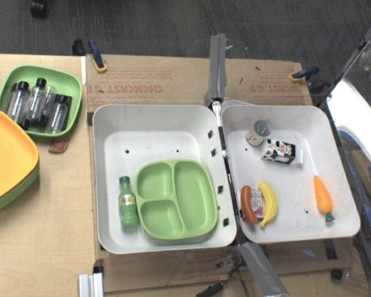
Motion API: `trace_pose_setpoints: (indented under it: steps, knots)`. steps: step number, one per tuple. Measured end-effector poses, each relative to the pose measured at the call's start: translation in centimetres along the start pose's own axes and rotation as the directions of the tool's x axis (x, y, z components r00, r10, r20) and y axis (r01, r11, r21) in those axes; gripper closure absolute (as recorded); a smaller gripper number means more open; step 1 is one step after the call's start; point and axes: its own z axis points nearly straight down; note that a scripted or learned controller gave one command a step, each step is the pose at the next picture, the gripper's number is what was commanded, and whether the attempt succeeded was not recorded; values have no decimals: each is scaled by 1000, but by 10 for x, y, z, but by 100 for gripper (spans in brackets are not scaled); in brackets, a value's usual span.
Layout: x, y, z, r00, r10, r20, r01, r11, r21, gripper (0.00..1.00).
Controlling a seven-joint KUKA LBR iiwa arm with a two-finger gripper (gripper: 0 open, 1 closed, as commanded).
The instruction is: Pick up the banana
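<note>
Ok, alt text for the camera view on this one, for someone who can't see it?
A banana lies near the front left of the right white bin, beside a sausage, with a carrot and a small carton also inside. The left bin holds a green divided tray and a green bottle.

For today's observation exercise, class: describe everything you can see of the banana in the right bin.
The banana is small, yellow and smooth, seemingly a plastic toy. It lies flat on the floor of the right bin, near the front left corner, its length running roughly front to back with a gentle curve bulging to the right. Its left side sits against a small packet, beyond which lies a red sausage. It looks whole and unpeeled.
</note>
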Motion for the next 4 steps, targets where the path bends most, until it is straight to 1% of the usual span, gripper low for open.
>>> trace_pose_setpoints:
  steps: [1, 2, 3, 4]
  knots:
    - [-1, 1, -1, 996, -95, 1, 95, 996, 0, 100]
    - [53, -11, 0, 970, -241, -2, 241, 970, -1, 100]
    - [5, -1, 0, 823, -568, 1, 568, 823, -2, 100]
    - [-9, 0, 0, 792, -610, 1, 610, 792, -1, 100]
